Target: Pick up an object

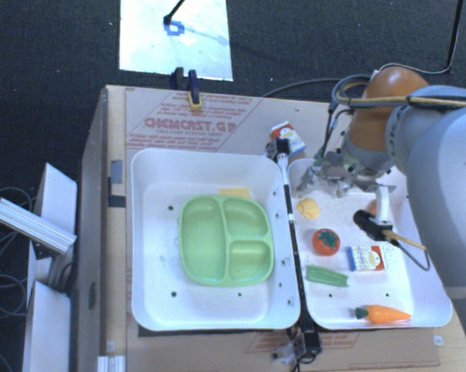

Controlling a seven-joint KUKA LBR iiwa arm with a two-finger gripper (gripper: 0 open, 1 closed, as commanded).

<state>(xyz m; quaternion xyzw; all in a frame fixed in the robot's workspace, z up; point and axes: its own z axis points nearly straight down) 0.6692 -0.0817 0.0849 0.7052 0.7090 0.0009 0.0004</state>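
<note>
Just nearward of the gripper (326,180), a yellow lump (308,208) lay in the right bin (415,283); the gripper's state could not be told.

Pale green tray (225,239), red tomato (326,240), orange carrot (383,313), yellow lump (308,208), white bins (158,217)

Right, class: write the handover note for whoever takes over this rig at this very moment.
Pincer: over the right bin's far end, holding nothing visible.
In that bin: yellow lump, tomato, small carton, green pod, carrot. The green plate sits in the left bin.
Done: nothing lifted yet.
Left: grasp one thing; the yellow lump looks nearest.
</note>
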